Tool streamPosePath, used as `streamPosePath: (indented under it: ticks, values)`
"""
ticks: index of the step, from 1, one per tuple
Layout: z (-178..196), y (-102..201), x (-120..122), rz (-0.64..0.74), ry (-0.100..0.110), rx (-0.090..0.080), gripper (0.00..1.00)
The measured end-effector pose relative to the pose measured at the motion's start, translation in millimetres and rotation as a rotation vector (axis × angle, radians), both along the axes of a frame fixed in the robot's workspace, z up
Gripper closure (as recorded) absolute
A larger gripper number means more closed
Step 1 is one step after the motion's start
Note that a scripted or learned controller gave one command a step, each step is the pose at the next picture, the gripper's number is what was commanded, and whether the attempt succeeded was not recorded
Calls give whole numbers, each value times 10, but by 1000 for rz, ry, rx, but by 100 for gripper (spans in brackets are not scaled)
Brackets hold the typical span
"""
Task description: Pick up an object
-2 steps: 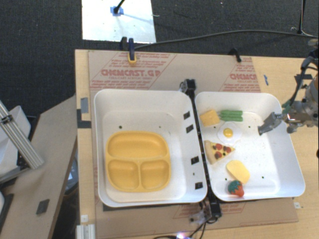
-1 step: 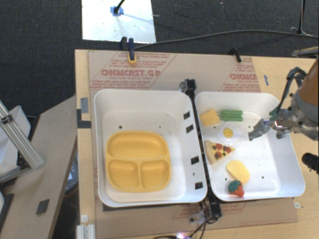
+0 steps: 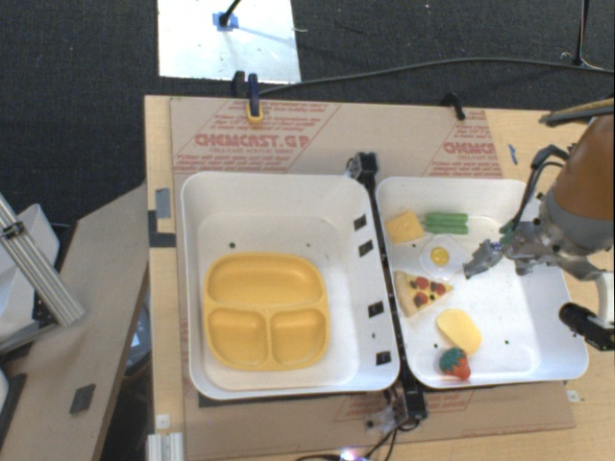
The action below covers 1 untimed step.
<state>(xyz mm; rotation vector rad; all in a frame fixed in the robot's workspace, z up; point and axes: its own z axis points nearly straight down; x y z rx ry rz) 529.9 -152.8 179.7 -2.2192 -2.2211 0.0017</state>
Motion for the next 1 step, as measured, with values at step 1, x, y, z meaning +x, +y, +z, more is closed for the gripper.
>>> streamPosePath:
  ticks: [1]
  values:
    - [-421, -9, 18, -1, 0, 0, 0]
